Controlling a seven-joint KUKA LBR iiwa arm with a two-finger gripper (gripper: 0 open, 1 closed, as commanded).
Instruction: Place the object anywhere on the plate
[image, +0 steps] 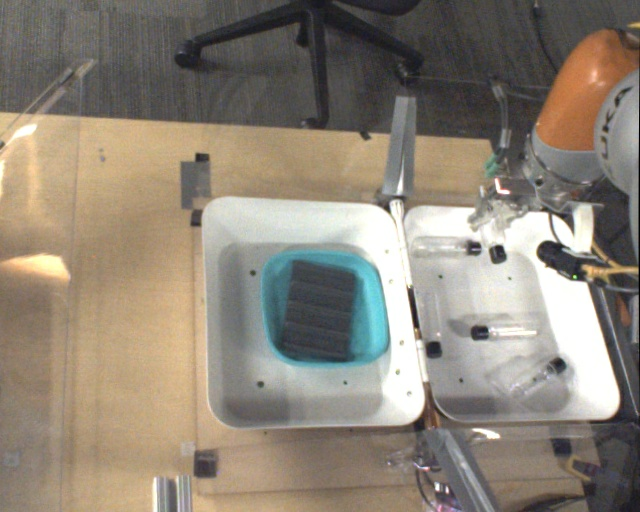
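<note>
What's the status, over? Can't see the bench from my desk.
Claw over right bin's far edge, grip unclear. Three clear tubes there, nearest one beside the claw. Teal plate in left bin, dark grey block on it.

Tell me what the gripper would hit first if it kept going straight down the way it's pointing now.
Probably the clear vial with a black cap lying near the far edge of the right bin, or the bin floor just beside it. The gripper hangs above that spot, though depth is hard to judge from this slanted view.

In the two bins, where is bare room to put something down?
Left bin: bare floor rings the plate, widest along the near wall; a dark block covers most of the plate. Right bin: three vials and the gripper crowd it.
</note>
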